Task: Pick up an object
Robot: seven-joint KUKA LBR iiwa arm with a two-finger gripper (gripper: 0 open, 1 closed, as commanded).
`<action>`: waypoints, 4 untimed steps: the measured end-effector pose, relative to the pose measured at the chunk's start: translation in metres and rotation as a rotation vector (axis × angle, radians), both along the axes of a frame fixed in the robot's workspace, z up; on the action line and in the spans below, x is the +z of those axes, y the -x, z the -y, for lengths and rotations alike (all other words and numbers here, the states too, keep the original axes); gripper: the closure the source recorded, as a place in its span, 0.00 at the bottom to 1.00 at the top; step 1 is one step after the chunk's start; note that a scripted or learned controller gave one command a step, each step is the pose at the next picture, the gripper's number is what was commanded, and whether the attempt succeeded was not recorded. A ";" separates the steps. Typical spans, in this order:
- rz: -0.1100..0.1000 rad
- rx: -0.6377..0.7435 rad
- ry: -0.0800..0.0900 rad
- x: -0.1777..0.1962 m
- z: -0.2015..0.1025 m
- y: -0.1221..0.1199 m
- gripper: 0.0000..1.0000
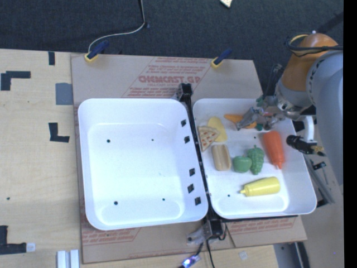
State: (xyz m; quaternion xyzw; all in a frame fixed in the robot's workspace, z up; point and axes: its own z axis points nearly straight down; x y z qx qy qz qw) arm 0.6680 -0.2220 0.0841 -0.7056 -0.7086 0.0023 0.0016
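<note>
**Arm hanging over the right bin's far corner**

Taking the black clips joining the two bins (pixel 191 149) as my landmark: to their left the left bin (pixel 89 149) is sitting with nothing but a few small dark dots on its floor. To their right, the right bin (pixel 301 205) is carrying all the toy food. Nearest the clips a waffle-patterned slice (pixel 207 135) is lying against a pale yellow piece (pixel 217 127), with a tan bread roll (pixel 221 157) just below them. Farther from the clips, a green pepper (pixel 241 163) is touching a broccoli piece (pixel 256 158), and a yellow bottle (pixel 261 187) is lying on its side below them. An orange wedge (pixel 234 117) is resting near the far wall, and a carrot (pixel 273 148) is lying farthest from the clips.

The gripper (pixel 251 119) is hovering just beside the orange wedge, above the carrot's top end; whether its fingers are parted or closed, I cannot tell, and nothing is visibly held.

Both bins are resting on a cardboard sheet (pixel 162 80) laid over a wooden bench (pixel 33 166), with dark carpet (pixel 67 10) running beyond.
</note>
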 end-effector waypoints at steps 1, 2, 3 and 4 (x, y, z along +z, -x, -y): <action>0.000 0.000 0.000 0.000 0.000 0.000 0.00; 0.000 0.000 0.000 0.000 0.000 0.000 0.00; 0.000 0.000 0.000 0.000 0.000 0.000 0.00; 0.000 0.000 0.000 0.000 0.000 0.000 0.00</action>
